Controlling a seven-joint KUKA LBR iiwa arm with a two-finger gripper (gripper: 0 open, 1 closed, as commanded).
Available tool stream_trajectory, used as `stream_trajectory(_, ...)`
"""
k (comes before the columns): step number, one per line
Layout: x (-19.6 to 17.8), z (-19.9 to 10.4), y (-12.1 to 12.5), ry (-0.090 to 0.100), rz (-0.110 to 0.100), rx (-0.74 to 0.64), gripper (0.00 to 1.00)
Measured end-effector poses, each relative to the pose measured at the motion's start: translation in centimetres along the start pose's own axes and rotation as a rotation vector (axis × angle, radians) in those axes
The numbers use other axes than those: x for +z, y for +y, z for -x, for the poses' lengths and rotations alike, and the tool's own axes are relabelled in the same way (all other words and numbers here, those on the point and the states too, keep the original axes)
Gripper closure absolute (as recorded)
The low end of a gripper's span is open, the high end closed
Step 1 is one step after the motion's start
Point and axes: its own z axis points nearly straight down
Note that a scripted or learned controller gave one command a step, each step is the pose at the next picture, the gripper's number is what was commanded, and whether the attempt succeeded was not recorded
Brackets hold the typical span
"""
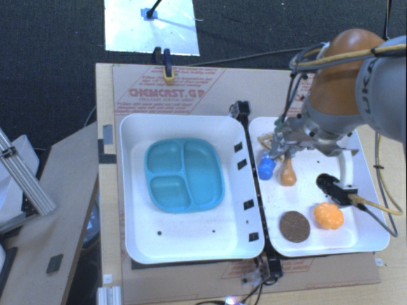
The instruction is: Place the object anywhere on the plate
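Note:
A blue divided plate [184, 174] lies in the left white bin [137, 234]. In the right bin [369, 234], near its left wall, a small blue object [266, 168] rests beside an orange carrot-shaped piece [288, 173]. My gripper [278, 147] hangs just above and between these two, at the bin's upper left. Nothing can be seen held in it.
A flat brown disc [295, 226] and a round orange fruit-like piece [329, 216] sit at the front of the right bin. The black divider [251, 183] with clips runs between the bins. The arm's bulk covers the right bin's far side.

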Motion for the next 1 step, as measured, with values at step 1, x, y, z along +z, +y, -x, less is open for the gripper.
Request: stream_trajectory(1,-0.92,-5.24,1.42,0.001,0.000,0.000,1.00)
